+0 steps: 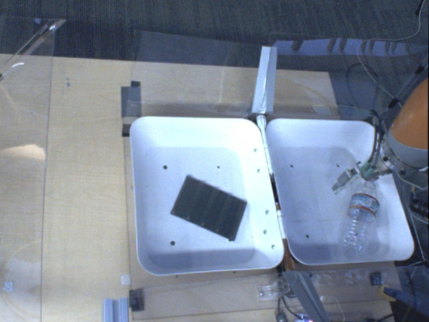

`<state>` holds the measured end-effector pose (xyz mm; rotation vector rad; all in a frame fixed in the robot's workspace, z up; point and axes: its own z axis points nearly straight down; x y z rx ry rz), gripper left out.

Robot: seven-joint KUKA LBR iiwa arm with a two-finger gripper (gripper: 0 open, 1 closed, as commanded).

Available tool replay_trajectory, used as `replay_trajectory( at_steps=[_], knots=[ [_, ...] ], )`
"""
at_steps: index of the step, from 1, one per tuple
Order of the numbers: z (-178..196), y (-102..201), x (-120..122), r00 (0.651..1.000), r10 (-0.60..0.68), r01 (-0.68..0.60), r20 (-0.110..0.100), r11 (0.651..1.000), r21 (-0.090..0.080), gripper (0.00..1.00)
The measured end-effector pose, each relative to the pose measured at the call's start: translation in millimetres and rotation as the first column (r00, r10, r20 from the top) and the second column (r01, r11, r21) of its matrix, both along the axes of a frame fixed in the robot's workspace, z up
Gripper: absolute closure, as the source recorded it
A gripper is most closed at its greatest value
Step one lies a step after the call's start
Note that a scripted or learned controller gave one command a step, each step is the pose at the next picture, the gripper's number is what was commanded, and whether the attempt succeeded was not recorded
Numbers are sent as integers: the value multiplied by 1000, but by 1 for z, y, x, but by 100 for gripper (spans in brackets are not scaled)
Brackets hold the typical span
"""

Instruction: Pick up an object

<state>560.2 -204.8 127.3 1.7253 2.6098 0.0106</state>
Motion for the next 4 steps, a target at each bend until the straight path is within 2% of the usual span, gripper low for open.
replay_trajectory(
  at_steps=[1,2,3,4],
  knots=[
    [-38,-1,-40,1000,29,-29,-2,1000,-1,0],
    [-26,0,-37,1000,29,-29,6,1000,-2,100],
    [-26,0,-38,1000,29,-29,6,1000,-1,0],
    [-38,-1,-68,999,42,-42,1,999,-2,0]
  ],
)
